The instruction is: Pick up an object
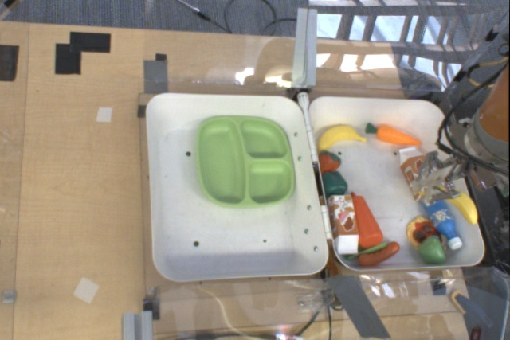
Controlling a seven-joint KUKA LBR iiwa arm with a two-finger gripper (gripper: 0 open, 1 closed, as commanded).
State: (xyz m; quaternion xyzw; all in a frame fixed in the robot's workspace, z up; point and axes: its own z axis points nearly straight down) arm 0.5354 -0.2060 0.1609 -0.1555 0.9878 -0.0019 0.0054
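Observation:
The right bin (374,163) holds several toy foods. A yellow banana (340,137) and an orange carrot (392,134) lie at its far side. A brown packet (411,168) lies toward the right wall. My gripper (435,181) hangs low over the right part of this bin, at the packet's right edge and just above a blue bottle (443,223). Nothing shows clearly as held. The grey arm (488,131) comes in from the right and hides the bin's right rim.
A green divided plate (245,160) lies in the left bin (171,195). Along the right bin's left wall sit a red-and-white carton (343,215), an orange bottle (366,220) and a red chili (376,253). A green pepper (432,250) sits near the front right corner.

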